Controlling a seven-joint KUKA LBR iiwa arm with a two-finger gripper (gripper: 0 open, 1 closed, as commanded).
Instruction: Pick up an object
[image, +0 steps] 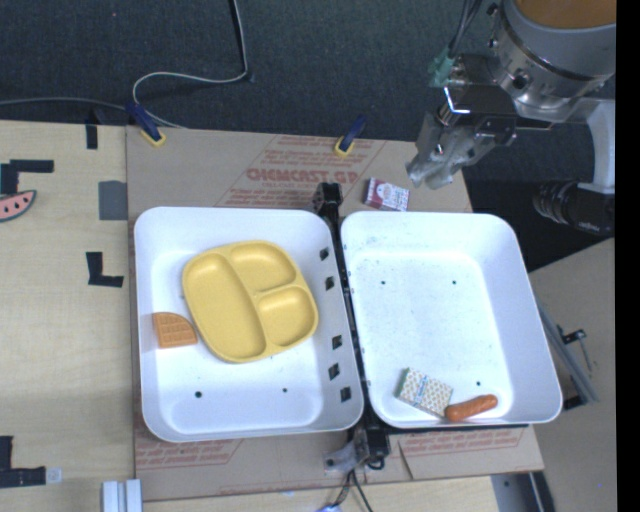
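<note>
1. The metal gripper (437, 170) hangs above the bench beyond the right bin (520, 300); nothing between its fingers, whose spread is unclear.
2. In that bin's near corner: a smooth orange sausage (470, 407) touching a speckled flat packet (424, 391).
3. The left bin (160, 400) holds a glossy yellow divided plate (250, 300) beside a ridged orange wedge (174, 329).

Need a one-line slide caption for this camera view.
Gripper poised above the bench behind the right bin, which holds a sausage and patterned packet; yellow divided plate in the left bin.
</note>
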